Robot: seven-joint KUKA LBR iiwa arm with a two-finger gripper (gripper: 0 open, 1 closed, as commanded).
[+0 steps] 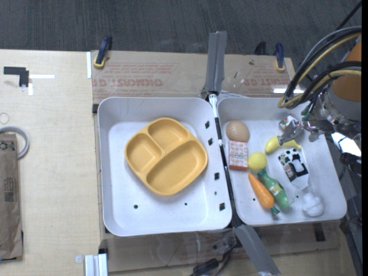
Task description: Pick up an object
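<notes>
My metal two-finger pincer (291, 129) hovers over the right white bin (336, 203). The small yellow banana-shaped toy (272, 145) lies just beside it at seven o'clock. I cannot tell its grip state.

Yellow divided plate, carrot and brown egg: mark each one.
Yellow divided plate (166, 155), camera view, on the ridge between its compartments.
Carrot (261, 191), camera view, middle of its orange body.
Brown egg (237, 131), camera view, centre of its rounded top.

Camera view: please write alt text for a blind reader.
The robot's hand hovers over the right bin, which holds toy food: a carrot, a lemon, a banana. A yellow divided plate lies in the left bin.
</notes>
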